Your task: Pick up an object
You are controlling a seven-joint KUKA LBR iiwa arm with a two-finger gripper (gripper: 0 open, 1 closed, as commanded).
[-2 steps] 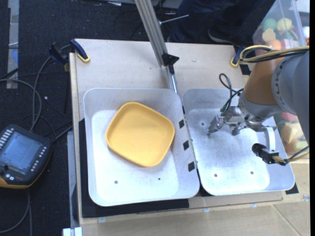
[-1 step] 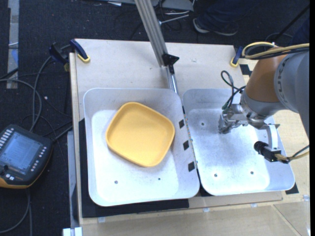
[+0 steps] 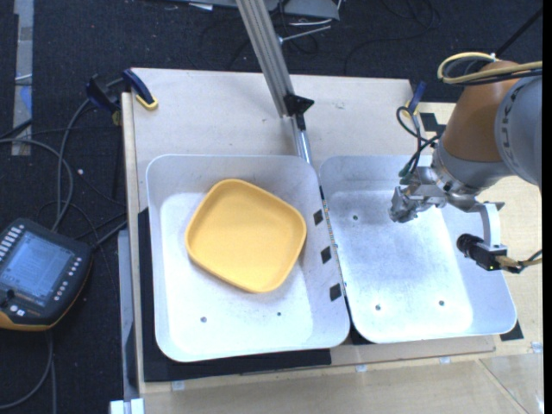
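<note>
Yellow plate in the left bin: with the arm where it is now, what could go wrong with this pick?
The gripper is over the right bin, while the yellow plate lies in the left bin, so closing here would likely grab nothing. Crossing over, the arm might clip the raised rims where the bins meet. The plate looks wide and shallow, so two fingers may slip off its rim.

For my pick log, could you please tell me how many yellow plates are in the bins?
1. The yellow plate lies in the left bin; the arm's pincer hovers over the right bin, possibly hiding something small.
</note>
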